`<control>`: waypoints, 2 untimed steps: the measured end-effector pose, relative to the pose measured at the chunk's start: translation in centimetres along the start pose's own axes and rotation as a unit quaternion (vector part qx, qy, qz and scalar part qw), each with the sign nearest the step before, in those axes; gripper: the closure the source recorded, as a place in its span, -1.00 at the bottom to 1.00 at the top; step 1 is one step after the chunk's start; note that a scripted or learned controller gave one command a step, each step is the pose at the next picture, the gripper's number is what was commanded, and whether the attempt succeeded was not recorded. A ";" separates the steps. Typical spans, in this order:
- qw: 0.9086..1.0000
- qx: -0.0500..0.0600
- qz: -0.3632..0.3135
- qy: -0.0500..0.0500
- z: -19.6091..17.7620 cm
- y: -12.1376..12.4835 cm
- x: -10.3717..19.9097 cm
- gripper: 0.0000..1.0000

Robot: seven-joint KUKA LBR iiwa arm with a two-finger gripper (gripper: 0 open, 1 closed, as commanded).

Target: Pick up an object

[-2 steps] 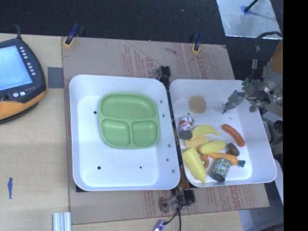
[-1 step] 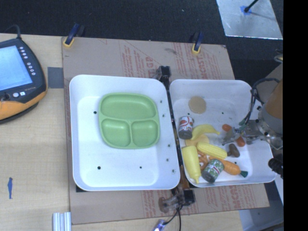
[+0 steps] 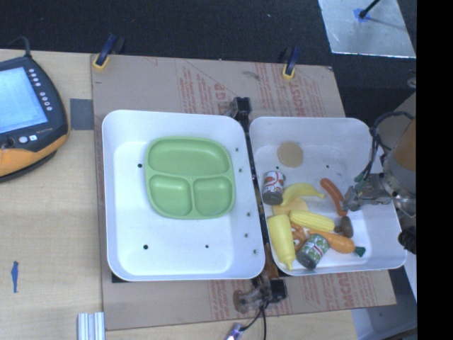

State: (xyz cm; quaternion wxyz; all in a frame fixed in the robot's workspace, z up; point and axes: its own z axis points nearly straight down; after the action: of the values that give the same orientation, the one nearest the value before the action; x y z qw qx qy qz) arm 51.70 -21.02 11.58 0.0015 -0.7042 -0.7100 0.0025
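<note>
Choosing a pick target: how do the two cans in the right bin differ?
The red-labelled can lies near the bin's left wall, mostly apart from the pile; the green-labelled can lies near the front wall, wedged among the toy food. Both are small, tipped over and similar in size.

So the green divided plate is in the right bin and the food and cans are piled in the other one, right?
Not quite. The camera view shows the green plate in the left bin; the food and cans, such as the banana and carrot, are piled in the right bin.
</note>
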 end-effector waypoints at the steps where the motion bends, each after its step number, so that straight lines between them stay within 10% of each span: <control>1: 1.000 -0.002 0.003 0.001 -5.8 7.1 -0.2 1.00; 2: 1.000 -0.002 0.003 0.001 -5.8 7.1 -0.2 -1.00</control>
State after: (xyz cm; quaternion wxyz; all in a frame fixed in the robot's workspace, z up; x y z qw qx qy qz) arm 58.85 -21.18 17.34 0.0009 -0.7060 -0.7082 0.0006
